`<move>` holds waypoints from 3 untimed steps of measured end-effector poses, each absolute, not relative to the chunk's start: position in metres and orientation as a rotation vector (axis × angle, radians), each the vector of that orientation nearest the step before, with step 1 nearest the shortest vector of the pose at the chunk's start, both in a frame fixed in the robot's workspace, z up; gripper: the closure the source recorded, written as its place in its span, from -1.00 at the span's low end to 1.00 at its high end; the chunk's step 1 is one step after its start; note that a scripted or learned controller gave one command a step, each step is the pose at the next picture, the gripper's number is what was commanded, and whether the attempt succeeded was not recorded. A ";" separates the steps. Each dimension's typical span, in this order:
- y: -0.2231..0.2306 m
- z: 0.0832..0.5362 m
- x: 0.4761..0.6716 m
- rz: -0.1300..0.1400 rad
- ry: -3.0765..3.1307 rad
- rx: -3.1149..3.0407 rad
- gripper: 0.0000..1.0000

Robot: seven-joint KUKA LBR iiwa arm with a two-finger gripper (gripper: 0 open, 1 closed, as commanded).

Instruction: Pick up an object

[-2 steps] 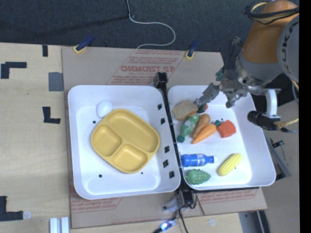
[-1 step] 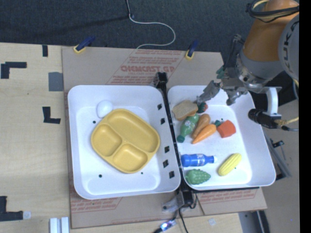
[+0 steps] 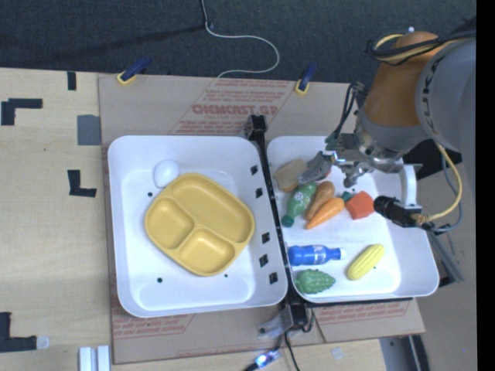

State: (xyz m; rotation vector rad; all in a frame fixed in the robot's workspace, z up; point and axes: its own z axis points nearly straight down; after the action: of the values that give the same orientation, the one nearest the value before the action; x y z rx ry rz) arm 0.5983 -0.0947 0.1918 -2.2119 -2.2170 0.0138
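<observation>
My gripper (image 3: 334,168) hangs over the back of the right bin (image 3: 414,284), its fingers spread apart with nothing held between them. Just below it lie two orange carrots (image 3: 322,205), side by side. A tan lump (image 3: 287,173) rests to the gripper's left, and a green vegetable (image 3: 298,200) lies beside the carrots. To the right of the carrots sits a red piece (image 3: 359,205). Nearer the front are a blue bottle (image 3: 312,254), a yellow corn cob (image 3: 365,261) and a green leafy item (image 3: 315,281).
The left bin (image 3: 124,207) holds a yellow divided plate (image 3: 199,222) and a small white object (image 3: 165,172). A black divider (image 3: 267,207) runs between the bins. The arm's grey and orange body (image 3: 406,91) looms over the right bin's back right corner.
</observation>
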 end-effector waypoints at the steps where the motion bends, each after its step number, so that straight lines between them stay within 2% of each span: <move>1: -0.105 0.133 0.598 0.014 -2.215 -2.214 -1.00; 2: -0.104 0.079 0.598 0.004 -2.223 -2.218 -1.00; 3: -0.104 0.089 0.598 0.009 -2.219 -2.212 1.00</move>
State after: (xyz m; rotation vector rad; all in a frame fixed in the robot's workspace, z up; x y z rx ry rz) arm 0.5983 -0.1036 0.0889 -2.2121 -2.2195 0.0092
